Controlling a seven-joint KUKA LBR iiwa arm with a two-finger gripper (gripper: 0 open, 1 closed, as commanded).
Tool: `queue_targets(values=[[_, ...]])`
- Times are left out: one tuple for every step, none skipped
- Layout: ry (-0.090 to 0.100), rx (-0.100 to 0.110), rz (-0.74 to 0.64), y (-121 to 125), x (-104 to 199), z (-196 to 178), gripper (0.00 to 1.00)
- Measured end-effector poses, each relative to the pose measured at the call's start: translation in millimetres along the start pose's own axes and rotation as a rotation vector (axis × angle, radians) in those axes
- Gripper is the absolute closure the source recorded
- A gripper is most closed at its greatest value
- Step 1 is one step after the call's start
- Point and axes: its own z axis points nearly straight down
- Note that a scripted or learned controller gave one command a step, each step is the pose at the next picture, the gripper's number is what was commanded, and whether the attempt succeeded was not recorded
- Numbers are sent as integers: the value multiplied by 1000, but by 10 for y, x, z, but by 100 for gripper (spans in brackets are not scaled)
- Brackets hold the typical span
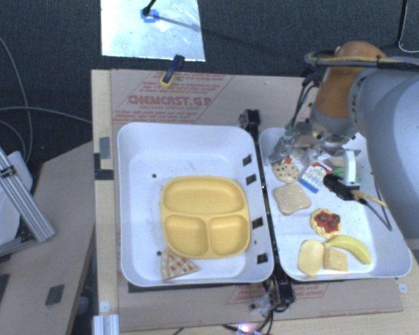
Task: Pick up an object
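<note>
Two white bins (126, 187) sit together. The claw (293, 149) hangs right by a cookie (285, 170) in the right bin (349, 273); I cannot tell if it is open. The cookie looks light and stiff, so pinch its edges

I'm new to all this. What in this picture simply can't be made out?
- Right bin: in the camera view, its right side and far corner are covered by the arm.
- Green and white thing: partly hidden at the arm's edge, so I cannot tell what it is.
- Small packet: its print is too small to read.
- Whatever lies under the gripper: covered by it.
</note>
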Motion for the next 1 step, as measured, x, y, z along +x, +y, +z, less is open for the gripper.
queue_targets(values=[[-7, -3, -1, -2, -38, -111, 100]])
